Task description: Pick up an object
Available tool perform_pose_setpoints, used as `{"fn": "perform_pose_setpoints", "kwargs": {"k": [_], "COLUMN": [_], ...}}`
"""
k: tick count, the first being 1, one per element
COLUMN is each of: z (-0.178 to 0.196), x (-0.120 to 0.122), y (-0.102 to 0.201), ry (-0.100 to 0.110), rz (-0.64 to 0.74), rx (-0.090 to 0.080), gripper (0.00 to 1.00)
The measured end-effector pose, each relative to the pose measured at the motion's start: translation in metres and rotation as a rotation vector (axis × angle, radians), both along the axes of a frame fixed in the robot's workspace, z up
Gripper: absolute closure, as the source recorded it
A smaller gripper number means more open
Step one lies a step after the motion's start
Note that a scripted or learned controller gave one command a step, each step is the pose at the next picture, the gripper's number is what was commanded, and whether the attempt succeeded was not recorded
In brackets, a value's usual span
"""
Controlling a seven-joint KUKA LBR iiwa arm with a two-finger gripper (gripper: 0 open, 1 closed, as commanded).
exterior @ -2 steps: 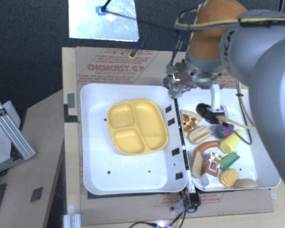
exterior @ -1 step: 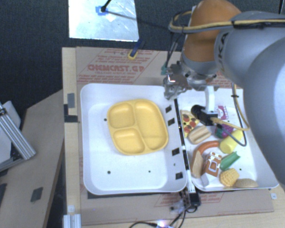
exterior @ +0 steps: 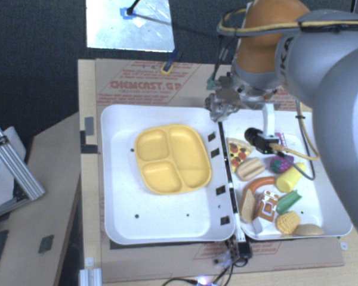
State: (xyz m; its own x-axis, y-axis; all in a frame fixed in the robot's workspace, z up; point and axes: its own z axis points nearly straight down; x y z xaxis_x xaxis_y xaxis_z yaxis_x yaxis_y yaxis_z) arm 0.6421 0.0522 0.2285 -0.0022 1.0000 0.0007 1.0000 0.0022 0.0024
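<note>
toy food pile lies in the right bin, just below-right of the hand | hand sits over the bins' shared wall, grip state unreadable | yellow divided tray in left bin, below-left of the hand

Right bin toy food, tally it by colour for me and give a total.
Yellow: 2, lemon, corn cob
Green: 1, cucumber
Purple: 1, grapes
Tan or brown: 3, hot dog, bread slice, potato
Total: 7
</note>
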Motion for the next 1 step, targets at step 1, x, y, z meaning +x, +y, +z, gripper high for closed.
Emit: {"fn": "perform_pose_setpoints", "kwargs": {"k": [1], "z": [-0.0133], "x": [0.0064], "y": [0.0112], "ry": [0.0], "rz": [0.003], "rx": [-0.001], "gripper": [1.0]}}
